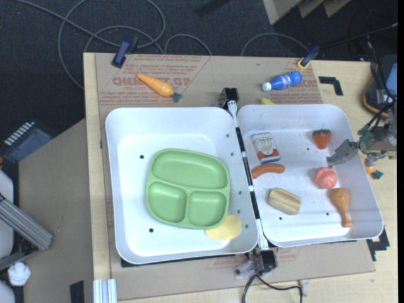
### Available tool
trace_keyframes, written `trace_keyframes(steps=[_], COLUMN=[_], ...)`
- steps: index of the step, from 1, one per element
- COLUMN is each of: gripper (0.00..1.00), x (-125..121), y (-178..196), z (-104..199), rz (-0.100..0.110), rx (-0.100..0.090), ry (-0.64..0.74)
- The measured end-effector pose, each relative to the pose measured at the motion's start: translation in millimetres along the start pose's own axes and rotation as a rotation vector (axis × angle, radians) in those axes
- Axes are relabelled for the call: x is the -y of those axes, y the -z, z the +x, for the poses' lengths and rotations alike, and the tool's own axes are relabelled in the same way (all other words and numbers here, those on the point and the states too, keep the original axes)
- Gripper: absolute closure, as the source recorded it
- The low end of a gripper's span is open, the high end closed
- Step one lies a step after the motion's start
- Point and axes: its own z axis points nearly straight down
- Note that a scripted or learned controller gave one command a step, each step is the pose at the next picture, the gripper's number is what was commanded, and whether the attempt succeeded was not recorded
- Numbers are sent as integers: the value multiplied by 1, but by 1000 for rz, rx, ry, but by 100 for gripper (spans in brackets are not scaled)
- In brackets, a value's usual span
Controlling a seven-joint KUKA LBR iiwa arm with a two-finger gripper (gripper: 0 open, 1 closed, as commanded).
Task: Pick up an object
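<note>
Left bin [126, 137] carries the green tray [187, 188], and the right bin [297, 115] is full of toy food, nothing lifted yet. The gripper [346, 151] hovers at the right rim just above the pink toy [326, 178], carrying nothing; how wide it is set, I cannot tell.

Left bin [126, 137]: divided plate [187, 188], slice [223, 228] at its near corner. Right bin [297, 115]: carton [266, 146], sausage [267, 168], bun [284, 201], strawberry [322, 138], ball [326, 178], drumstick [341, 205]. Behind the bins: carrot [158, 85], bottle [282, 81].

Bright, even overhead light; white bins [120, 128] nearly glare; soft, short shadows; slight overall softness; dim floor beyond the worktop [189, 74] edges.
</note>
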Motion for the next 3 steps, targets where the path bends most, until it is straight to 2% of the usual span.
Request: trace_keyframes(steps=[1,2,3], gripper=[0,0,100], x=[-31,-35,-36], y=[-84,-140,-128], z=[-22,-10,-10], rz=[3,2,-2], rx=[-1,-2,1], ry=[-1,0,0])
